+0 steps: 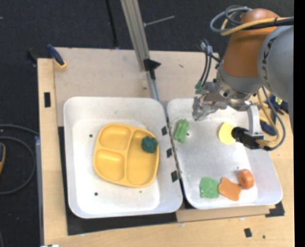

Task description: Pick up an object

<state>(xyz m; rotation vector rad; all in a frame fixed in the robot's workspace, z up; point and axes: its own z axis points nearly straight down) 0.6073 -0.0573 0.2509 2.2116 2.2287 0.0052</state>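
Nothing is lifted yet, so the pick seems barely begun. In the left bin (80, 199) lies a yellow divided plate (122, 156) with a dark green toy (149, 144) on its right compartment. The right bin (193, 199) holds a light green piece (181, 130) at its far left, nearest the gripper (201, 109), whose opening I cannot tell; also a yellow disc (225, 133), a green block (209, 188), and two orange pieces (237, 184) near-right.
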